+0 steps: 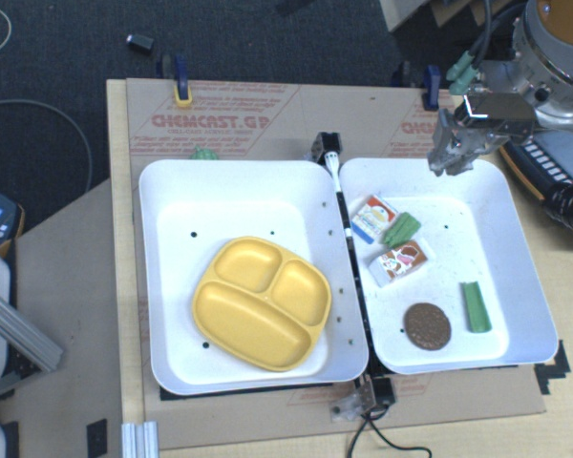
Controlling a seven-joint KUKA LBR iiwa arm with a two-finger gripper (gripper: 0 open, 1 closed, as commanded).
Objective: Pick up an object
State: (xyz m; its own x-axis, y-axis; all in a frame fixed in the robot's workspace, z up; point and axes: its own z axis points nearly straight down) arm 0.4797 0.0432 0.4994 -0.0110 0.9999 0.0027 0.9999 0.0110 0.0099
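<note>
1. Objects for picking lie in the right bin (516,256), five by my count. Nearest the front edge is one brown round disc (427,325), with one green stick (475,306) just beside it toward the right wall.
2. A little further back sit two small printed packets, one red and white (400,262) and one blue and white (372,218), with a second green piece (401,228) lying between them and touching both. That makes two green pieces, two packets and one disc.
3. In the left bin (162,256) there is a single yellow divided plate (261,300), lying flat toward the front.
4. Furthest back, the gripper (452,160) hangs over the far rim of the right bin, well apart from every object. Nothing is between its fingers; from this angle I cannot tell how wide they stand.
5. To my eye the pick has not begun: this is the approach step.
6. The next move calls for choosing a target, travelling forward over it and descending. The disc and the lone stick look easier, since the packets are crowded together.
</note>
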